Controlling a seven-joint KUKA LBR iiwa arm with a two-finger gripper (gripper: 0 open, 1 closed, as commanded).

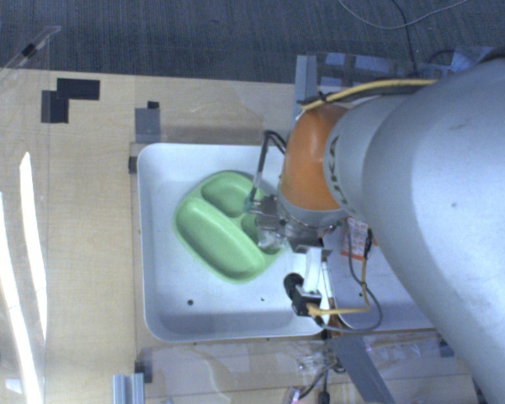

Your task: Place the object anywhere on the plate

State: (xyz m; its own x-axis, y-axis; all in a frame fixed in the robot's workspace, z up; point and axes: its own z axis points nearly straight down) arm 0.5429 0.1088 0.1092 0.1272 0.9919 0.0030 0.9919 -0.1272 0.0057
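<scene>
Down in the left white bin [164, 251] lies the green plate [215, 230], a divided one with two compartments, tilted across the bin's middle. Over its right edge hangs the arm's wrist [307, 175] (grey, with the orange band), and the gripper [269, 225] sits low at the plate's right rim. Whether its claw is wide or narrow cannot be told, since the wrist hides it. The object to be placed cannot be made out either.

Green plate [219, 230] in white bin [164, 310]
</scene>
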